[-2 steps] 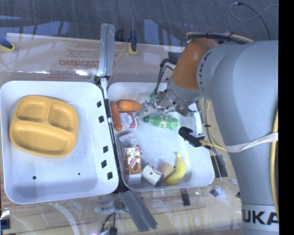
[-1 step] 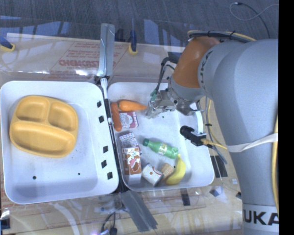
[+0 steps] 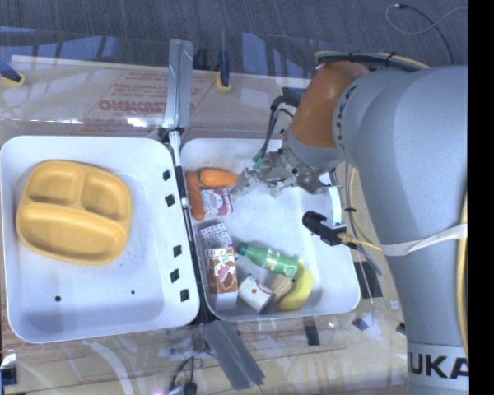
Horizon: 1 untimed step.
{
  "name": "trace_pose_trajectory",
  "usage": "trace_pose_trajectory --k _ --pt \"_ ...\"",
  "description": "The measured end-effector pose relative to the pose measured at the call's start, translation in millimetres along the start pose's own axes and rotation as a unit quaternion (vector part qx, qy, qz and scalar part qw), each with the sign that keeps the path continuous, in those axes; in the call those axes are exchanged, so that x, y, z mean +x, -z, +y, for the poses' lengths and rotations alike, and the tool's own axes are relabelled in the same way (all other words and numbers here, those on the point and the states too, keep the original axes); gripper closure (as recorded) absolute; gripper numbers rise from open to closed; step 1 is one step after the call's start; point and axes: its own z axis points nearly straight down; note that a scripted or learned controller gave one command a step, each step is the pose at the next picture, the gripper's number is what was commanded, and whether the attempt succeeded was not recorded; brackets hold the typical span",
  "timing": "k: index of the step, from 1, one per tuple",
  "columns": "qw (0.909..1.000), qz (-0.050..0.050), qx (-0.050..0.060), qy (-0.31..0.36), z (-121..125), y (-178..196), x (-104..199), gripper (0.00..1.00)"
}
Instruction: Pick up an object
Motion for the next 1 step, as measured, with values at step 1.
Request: trace_pose_trajectory --k 1 --pt "0.9987 0.0 -0.003 -0.05 -83.8 41.3 14.1 0.0"
